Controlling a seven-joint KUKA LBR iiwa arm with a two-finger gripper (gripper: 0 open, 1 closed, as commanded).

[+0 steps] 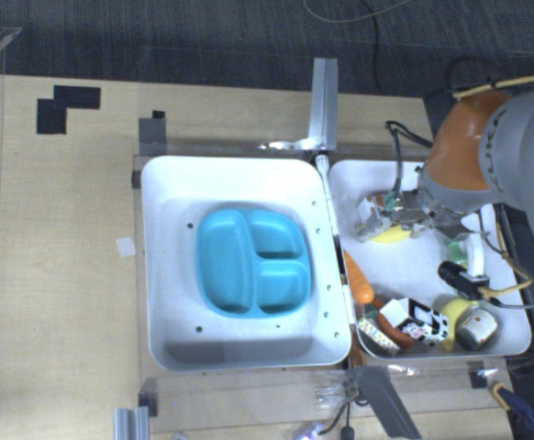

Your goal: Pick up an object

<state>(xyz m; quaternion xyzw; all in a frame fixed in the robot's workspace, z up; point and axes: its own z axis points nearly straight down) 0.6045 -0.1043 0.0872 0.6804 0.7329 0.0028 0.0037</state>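
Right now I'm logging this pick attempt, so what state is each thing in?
blue divided tray: upright, compartments bare, in the left bin
gripper: low in the right bin, over a yellow object
carrot: lying along the right bin's left wall
toy pile: heaped at the near edge

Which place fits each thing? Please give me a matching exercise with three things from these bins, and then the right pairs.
Things:
1. blue divided tray
2. orange carrot
3. yellow object

Places:
A. right under the pincer
B. middle of the left bin
C. along the left wall of the right bin

Pairs: 1-B, 2-C, 3-A
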